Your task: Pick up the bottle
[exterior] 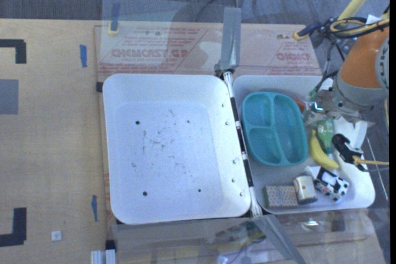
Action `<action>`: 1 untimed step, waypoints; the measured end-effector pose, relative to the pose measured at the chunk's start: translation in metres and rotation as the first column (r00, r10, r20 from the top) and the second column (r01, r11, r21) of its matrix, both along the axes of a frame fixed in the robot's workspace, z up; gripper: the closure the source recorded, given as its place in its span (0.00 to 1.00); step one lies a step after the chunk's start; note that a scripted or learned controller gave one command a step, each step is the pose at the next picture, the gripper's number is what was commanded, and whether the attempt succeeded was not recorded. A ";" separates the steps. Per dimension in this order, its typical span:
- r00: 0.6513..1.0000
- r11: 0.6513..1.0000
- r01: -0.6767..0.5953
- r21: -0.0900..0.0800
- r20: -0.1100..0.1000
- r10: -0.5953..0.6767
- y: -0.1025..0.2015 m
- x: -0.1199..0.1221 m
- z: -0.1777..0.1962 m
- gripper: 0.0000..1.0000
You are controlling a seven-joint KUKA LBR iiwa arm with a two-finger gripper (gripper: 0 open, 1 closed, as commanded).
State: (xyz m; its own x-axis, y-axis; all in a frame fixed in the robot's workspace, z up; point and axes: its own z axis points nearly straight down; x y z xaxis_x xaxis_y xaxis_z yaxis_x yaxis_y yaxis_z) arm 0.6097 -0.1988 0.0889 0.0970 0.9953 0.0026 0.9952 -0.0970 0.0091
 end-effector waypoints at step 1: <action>0.980 0.980 0.201 -0.003 -0.007 -0.201 -0.011 0.010 0.103 0.00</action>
State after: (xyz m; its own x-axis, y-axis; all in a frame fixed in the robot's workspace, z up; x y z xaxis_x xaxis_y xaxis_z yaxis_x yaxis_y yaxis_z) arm 0.6200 -0.2102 0.1914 0.2947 0.9556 -0.0009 0.9556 -0.2947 0.0022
